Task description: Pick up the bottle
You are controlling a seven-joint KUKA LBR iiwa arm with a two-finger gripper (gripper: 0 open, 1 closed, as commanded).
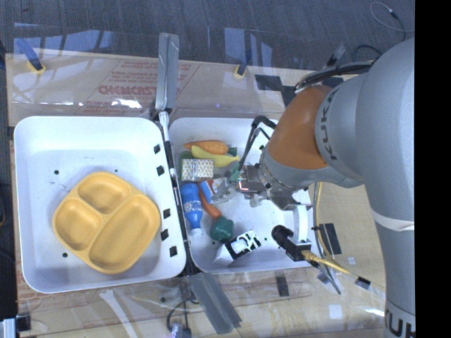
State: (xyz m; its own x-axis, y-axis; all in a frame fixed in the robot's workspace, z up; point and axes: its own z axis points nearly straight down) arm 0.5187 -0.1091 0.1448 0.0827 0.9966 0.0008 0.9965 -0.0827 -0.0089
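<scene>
Camera view: we start at the gripper (pixel 233 186), which sits low inside the right bin (pixel 218 127), above the middle of its clutter; its tip is lost among metal parts and the things below it, so we cannot tell whether it is spread or pressed together, and we see nothing clearly held in it. Just to its left lies a slim orange piece (pixel 208 201) with a dark green end (pixel 222 227), slanting toward the near side. Left of that is the bottle (pixel 191 204), blue with a white label, lying flat along the bin's left wall with its pale cap end toward the near edge (it looks apart from the gripper, with the orange piece between them). Beyond the bottle, a green and white checked box (pixel 197 169) stands by the same wall, and past it a yellow banana-like piece (pixel 226 160) and an orange one (pixel 208 147) lie together. A black and white object (pixel 244 244) rests near the front wall. The left bin (pixel 42 153) holds a yellow divided plate (pixel 106 220). The grey arm (pixel 373 111), with its orange band (pixel 299 136), comes in from the right.
</scene>
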